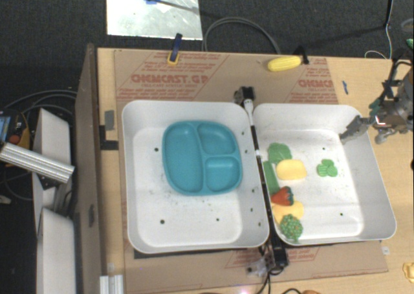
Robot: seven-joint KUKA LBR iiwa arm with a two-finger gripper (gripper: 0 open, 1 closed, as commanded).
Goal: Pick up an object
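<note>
Fingers' state can't be told w/ gripper [357, 128] at right bin's [372, 221] far-right rim; toys lie along its left wall, so it should target the lone green piece [327, 169], approx. centred.

Viewpoint: one fixed camera above my bench [213, 69], looking down at a slant.
Facing: left bin [145, 169] and right bin [362, 182] lie side by side mid-frame.
Range: distant enough to include dark floor [45, 21] beyond the bench.
My entry: right edge of frame.
</note>
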